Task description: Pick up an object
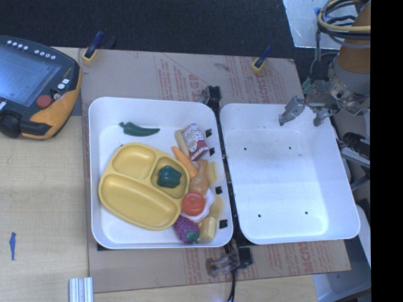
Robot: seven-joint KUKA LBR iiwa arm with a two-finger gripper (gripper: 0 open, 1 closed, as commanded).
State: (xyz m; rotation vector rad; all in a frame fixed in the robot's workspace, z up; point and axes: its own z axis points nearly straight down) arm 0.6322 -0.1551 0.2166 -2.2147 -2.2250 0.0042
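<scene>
While the hand (306, 112) hovers spread wide and holding nothing over the right bin (327, 225), toy food crowds the left bin (101, 115) nearer the table's left edge. The green pepper (140, 129) lies alone; it looks light, stiff and smooth, best pinched across its narrow body.

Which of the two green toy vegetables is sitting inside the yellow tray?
The dark green broccoli-like piece, in the upper right compartment of the yellow tray. The other, a long green pepper, lies on the bin floor above the tray.

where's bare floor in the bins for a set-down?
The right white bin has bare floor wall to wall; the two-finger gripper hangs at its far rim. In the left white bin, the yellow divided plastic tray and toy foods crowd the middle and right; a dark green toy pepper lies on the far strip.
</scene>
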